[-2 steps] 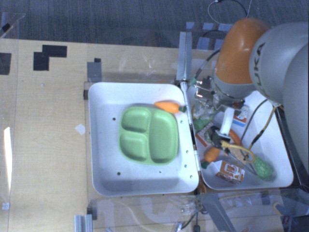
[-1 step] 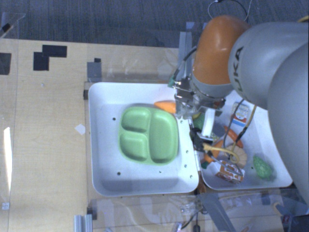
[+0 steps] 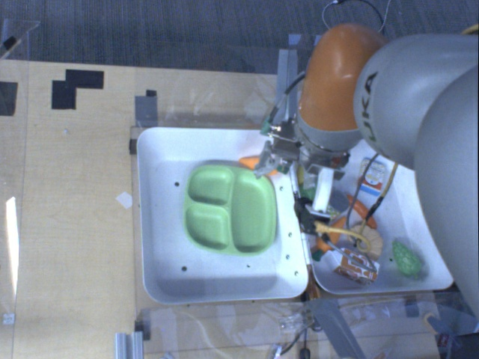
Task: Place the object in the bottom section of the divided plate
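Note:
A light green divided plate [image 3: 230,208] lies in the left white bin [image 3: 161,200], with two small sections on its left and one long section on its right. My gripper [image 3: 268,161] hangs over the plate's upper right corner, below the orange band of the arm [image 3: 337,73]. A small orange object [image 3: 249,161] peeks out at the gripper's tip, just past the plate's top rim. The gripper body hides most of it, so I cannot tell whether it is held.
The right bin [image 3: 430,271] holds several items: an orange piece [image 3: 361,209], a green lumpy item [image 3: 408,259], a brown snack packet [image 3: 355,266] and a white carton [image 3: 374,174]. The ridge between the bins runs beside the plate's right edge.

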Controlling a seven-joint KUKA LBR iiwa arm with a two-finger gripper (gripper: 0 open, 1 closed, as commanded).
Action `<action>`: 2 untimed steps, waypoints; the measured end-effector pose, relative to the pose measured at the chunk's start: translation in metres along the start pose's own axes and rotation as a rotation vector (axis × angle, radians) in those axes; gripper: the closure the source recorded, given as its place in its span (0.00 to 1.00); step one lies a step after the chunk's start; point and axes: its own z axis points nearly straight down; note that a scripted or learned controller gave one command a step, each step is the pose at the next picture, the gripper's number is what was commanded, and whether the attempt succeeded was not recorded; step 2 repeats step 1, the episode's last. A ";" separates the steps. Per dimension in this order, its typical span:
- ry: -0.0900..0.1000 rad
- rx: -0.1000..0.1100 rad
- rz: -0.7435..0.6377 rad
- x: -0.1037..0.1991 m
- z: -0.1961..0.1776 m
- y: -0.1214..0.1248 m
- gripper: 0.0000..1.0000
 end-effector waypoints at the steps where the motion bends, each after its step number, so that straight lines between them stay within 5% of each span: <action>1: 0.003 -0.002 -0.002 0.001 -0.011 0.001 1.00; 2: 0.003 -0.002 -0.002 0.001 -0.011 0.001 1.00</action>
